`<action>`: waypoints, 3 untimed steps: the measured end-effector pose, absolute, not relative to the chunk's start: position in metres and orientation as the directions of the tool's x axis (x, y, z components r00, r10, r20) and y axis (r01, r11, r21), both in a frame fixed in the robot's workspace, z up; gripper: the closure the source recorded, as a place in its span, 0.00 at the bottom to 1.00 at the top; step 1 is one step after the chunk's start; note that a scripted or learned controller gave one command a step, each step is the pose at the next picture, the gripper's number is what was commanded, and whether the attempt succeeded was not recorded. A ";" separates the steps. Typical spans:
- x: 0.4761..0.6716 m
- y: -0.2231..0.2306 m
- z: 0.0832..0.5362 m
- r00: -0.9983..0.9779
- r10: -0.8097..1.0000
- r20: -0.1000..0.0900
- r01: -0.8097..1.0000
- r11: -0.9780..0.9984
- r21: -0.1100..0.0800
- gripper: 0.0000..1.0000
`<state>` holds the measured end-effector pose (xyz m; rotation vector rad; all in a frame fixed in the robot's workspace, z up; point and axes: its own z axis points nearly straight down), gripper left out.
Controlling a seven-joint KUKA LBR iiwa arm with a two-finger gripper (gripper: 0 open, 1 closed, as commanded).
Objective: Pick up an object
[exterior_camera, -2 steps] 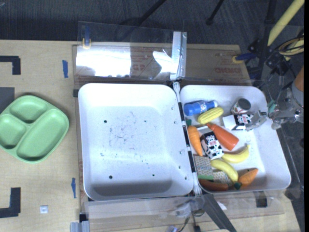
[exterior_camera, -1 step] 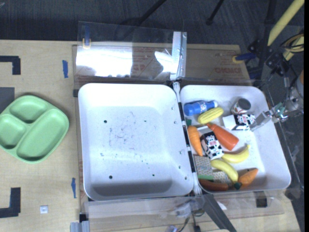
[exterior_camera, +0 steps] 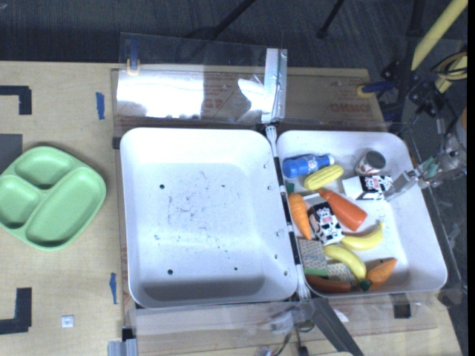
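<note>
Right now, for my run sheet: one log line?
right bin: toys piled by divider | left bin: bare | gripper: right rim

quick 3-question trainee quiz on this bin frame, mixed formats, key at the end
1. True or false: the toys lie in the left white plastic bin.
2. Which sits nearest the blue plastic bottle? A) yellow toy corn cob B) green three-compartment plate C) orange toy carrot
3. Fill in: the green plate lies on the wooden bench, to the ____ of both bins.

Key: 1 false, they lie in the right white plastic bin; 2 A; 3 left.
</note>
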<state>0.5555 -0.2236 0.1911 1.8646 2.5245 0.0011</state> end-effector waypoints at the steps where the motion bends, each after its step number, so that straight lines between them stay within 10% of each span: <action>1: 0.555 -0.224 0.191 -0.294 0.956 -0.002 0.956 0.294 0.002 0.00; 2: 0.555 -0.224 0.191 -0.294 0.956 -0.002 0.956 0.294 0.002 0.00; 3: 0.557 -0.224 0.201 -0.293 0.956 -0.004 0.956 0.293 0.005 1.00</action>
